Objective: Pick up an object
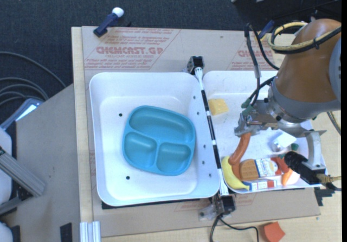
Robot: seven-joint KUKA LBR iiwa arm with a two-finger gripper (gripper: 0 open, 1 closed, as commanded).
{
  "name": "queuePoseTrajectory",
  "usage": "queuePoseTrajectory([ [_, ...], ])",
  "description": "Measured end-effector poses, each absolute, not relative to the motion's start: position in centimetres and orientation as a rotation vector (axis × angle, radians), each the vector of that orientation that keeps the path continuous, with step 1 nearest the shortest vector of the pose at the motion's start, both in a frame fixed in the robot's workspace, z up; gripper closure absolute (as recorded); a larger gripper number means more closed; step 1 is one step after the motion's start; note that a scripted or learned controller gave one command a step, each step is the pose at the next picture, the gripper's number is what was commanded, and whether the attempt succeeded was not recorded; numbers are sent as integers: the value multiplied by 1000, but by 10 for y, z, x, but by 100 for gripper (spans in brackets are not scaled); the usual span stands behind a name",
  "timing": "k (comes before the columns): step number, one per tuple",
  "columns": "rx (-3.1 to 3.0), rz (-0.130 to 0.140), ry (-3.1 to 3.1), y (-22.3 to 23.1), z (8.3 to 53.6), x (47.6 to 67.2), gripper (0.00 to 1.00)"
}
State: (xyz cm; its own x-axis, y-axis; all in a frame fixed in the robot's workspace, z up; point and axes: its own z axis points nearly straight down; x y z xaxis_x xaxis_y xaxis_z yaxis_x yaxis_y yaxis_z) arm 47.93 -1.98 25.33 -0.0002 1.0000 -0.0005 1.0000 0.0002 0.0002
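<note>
My gripper (248,127) hangs over the left half of the right bin (233,81), under the arm's grey wrist and orange band. An orange sausage (238,150) lies slanted just below it, its upper end reaching the gripper's tip. Whether the two touch is unclear. A yellow banana (230,177) curves along the bin's front left corner. Beside the banana is a brown bread slice (249,170), and next to that a small printed box (267,167). A pale yellow block (218,107) rests to the left of the gripper near the divider.
The left bin (103,127) holds a blue divided plate (159,139). Small white, green and orange items (286,143) sit at the right bin's right side, partly under the arm. A blue-and-white marker (108,21) lies on the bench behind the bins.
</note>
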Motion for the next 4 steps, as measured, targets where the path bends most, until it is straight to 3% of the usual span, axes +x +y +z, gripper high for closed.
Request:
queuePoseTrajectory([
  [2,2222,-2,2224,7,262,479,100],
  [4,2224,-3,2223,-6,252,479,100],
])
